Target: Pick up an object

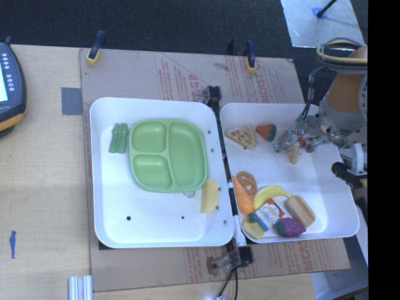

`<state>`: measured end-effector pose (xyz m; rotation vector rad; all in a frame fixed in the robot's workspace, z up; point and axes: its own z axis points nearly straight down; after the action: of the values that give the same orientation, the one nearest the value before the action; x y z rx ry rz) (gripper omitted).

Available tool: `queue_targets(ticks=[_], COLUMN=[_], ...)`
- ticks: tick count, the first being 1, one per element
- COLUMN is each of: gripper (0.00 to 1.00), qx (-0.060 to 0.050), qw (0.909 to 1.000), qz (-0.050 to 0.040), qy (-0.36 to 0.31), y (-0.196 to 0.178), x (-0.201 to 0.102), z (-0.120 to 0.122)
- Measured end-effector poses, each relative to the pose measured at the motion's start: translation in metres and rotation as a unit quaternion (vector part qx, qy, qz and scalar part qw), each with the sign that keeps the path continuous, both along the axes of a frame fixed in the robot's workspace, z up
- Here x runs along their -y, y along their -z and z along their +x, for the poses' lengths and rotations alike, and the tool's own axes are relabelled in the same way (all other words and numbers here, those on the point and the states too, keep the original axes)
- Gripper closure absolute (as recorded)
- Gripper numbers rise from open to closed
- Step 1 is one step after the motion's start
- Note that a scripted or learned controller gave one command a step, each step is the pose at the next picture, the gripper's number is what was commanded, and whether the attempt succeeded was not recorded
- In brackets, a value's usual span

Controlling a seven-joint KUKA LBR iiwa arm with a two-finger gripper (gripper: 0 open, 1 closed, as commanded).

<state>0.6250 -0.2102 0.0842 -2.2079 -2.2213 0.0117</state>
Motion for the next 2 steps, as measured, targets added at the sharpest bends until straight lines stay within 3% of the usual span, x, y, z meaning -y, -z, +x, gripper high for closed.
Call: queue_targets(ticks=[1, 2], gripper=[1.00, 1.00], qx=[0.004, 0.008], qw=[1.0000, 1.0000], qz=[-0.0012, -0.0007], qy=[-0.001, 0.000], y=[-0.020, -0.095], x=[0.001, -0.037], z=[0.003, -0.014])
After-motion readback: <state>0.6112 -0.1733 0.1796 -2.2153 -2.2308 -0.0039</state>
